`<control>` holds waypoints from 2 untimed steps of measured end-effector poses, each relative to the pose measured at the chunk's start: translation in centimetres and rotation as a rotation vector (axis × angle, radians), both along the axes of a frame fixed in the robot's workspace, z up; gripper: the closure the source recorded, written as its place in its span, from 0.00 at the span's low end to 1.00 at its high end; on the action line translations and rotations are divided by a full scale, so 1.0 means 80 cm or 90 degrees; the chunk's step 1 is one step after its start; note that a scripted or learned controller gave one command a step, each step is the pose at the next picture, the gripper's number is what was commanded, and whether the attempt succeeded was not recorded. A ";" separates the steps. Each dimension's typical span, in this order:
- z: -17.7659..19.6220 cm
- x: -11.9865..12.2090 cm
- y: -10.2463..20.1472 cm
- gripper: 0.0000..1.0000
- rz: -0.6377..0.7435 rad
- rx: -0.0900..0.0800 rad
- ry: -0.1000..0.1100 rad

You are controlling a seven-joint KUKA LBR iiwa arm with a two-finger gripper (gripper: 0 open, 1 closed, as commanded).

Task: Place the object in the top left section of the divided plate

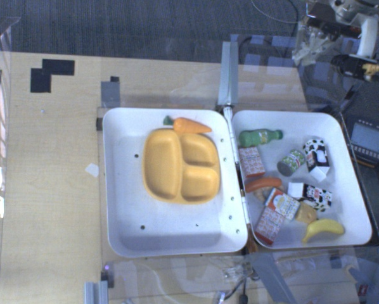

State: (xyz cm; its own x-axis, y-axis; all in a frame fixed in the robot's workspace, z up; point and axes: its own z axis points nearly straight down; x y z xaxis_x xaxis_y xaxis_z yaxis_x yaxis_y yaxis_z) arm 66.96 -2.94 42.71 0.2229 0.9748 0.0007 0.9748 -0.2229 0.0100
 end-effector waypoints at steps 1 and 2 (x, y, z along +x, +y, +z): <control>0.012 0.000 -0.042 1.00 -0.227 0.002 0.000; 0.012 0.000 -0.042 0.00 -0.227 0.002 0.000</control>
